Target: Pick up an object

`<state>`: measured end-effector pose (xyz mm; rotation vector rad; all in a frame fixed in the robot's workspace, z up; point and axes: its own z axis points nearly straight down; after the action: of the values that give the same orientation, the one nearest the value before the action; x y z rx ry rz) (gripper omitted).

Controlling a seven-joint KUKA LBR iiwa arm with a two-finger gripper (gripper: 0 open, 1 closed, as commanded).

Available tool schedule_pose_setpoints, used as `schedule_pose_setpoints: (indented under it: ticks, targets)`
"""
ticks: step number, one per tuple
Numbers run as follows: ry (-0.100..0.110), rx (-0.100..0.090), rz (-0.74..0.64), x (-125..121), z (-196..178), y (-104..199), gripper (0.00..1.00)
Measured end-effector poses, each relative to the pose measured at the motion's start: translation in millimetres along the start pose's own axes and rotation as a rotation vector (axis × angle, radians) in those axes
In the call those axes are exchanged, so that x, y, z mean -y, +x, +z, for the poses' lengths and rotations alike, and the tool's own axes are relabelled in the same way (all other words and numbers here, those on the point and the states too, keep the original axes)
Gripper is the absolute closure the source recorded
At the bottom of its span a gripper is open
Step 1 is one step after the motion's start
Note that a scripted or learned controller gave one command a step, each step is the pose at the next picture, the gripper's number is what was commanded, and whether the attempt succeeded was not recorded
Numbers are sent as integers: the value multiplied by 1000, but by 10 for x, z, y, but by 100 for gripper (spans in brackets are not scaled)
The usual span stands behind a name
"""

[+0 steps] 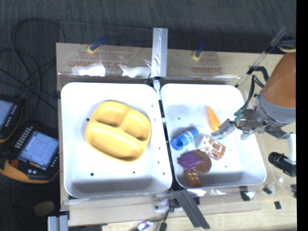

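In the right bin [192,97] lie an orange carrot-shaped piece [213,117], a blue bottle [184,138], a white and orange packet [212,147], a purple bunch of grapes [191,160] on a brown disc, and a brown waffle piece [193,178]. A large yellow bread-like object [118,129] takes up the left bin [77,172]. My gripper [230,127] hangs at the right bin's right side, just right of the carrot piece and above the packet. Its fingers look spread, with nothing between them.
A metal divider [159,52] runs between the bins at the back. Blue and yellow clips [97,44] sit on the board behind them. A teach pendant [31,153] and cables lie on the floor at the left.
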<state>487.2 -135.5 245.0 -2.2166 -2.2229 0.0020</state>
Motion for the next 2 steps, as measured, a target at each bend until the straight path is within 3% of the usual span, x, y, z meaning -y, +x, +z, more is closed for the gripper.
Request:
schedule_pose_setpoints:
  ticks: [1,2]
  targets:
    - [0,2,11,-497,564,-168,0]
    - [-2,1,-162,-991,1510,-348,0]
